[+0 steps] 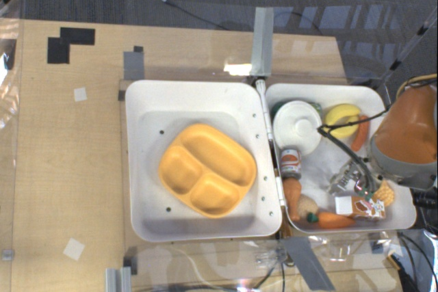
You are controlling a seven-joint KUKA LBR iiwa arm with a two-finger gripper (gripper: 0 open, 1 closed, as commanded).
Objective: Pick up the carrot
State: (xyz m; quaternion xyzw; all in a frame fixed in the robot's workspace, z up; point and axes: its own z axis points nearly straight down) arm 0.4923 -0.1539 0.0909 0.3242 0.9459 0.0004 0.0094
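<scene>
Two white bins side by side on a wooden surface (68, 167). Left bin (147, 215) holding a yellow divided plate (207, 169), tilted diagonally near its middle. Right bin (404, 212) crowded with items.

Landmark: white bowl (296, 124), at the right bin's far left corner. Just right of the bowl, a banana (342, 114). Just below the bowl, a small jar with a red label (290, 163). Further below the bowl, along the bin's near wall, the carrot (333, 219), lying flat, green end pointing left, touching a potato-like lump (306, 206) and beside a second orange piece (293, 193). Right of the carrot, a small printed carton (361, 206).

Arm (409, 137) entering below and right of the bowl, grey with orange band. Tool (350, 179) low over the bin, above the carrot and apart from it. Finger spread: cannot tell, obscured by cables and glare. Nothing seen between the fingers.
</scene>
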